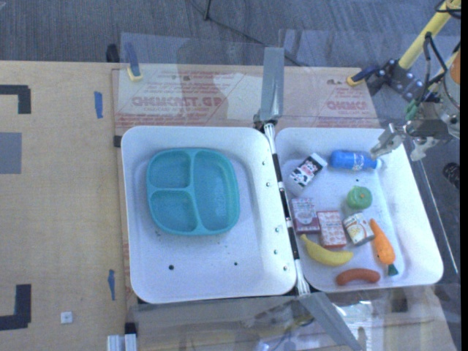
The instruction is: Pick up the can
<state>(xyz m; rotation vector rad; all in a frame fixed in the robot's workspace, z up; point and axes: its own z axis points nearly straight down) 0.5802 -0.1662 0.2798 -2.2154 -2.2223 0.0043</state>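
Note:
A small can [357, 229] with a white, green and red label lies in the right bin [428, 229], between a red carton [331, 229] and a toy carrot [382, 246]. My gripper [401, 146] hangs over the bin's far right corner, well above and to the right of the can. Its two fingers stand apart with nothing between them. The left fingertip [382, 145] is close to the white end of a blue bottle [353, 159] lying on its side.
The right bin also holds a black-and-white carton [307, 170], a green round item [359, 197], a pink carton [304, 215], a banana [325, 252] and a sausage [357, 276]. A teal divided plate [193, 191] sits in the left bin [139, 269].

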